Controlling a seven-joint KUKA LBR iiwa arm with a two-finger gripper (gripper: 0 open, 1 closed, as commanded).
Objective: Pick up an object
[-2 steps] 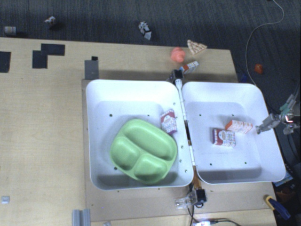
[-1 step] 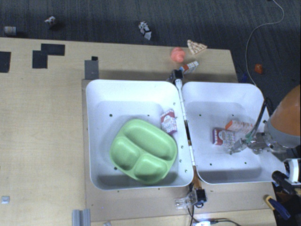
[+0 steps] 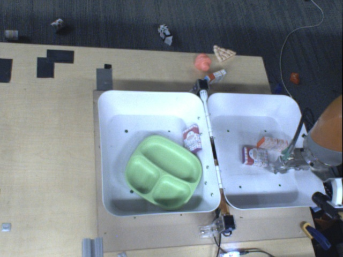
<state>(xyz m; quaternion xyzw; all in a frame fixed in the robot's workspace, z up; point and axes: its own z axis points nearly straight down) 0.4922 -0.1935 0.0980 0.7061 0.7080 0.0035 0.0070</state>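
Gripper [image 3: 283, 162] low in rt bin [image 3: 278, 191], grip state unclear, by crumpled red-white packet [image 3: 256, 155]; glossy green divided tray [image 3: 163, 170] at 9 o'clock.

One fixed camera above the counter [image 3: 48, 159], looking down at a slant.
It sees both white bins, the left bin [image 3: 107, 143] and the right bin [image 3: 292, 111], from moderate height, with dark floor [image 3: 107, 9] at the top edge.

We note a red-and-white carton [image 3: 255, 156] lying flat, just left of the gripper [image 3: 284, 164], orange-white packet [image 3: 271, 143] adjoining.
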